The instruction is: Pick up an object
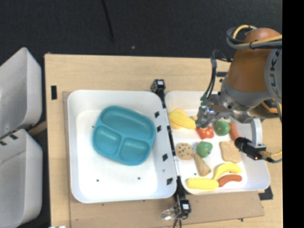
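The right bin (259,177) holds several toy foods. My gripper (204,120) hangs low over its upper middle, directly above a red piece (205,133) and seemingly touching its top. A yellow lemon-like piece (182,119) lies just left of the gripper. A green round piece (221,127) and an orange carrot (233,130) lie just to its right. Nearer the front are a cookie (184,150), a second green piece (204,148), a toast slice (230,151), a cone (202,165), a banana (228,168), a red sausage (231,178) and a long yellow piece (203,183).
The left bin (76,175) holds a blue divided plate (124,135). A ridge with black clips (167,141) separates the two bins. The grey and orange arm (249,75) covers the right bin's far right corner. White blocks (16,94) stand off the bench's left edge.
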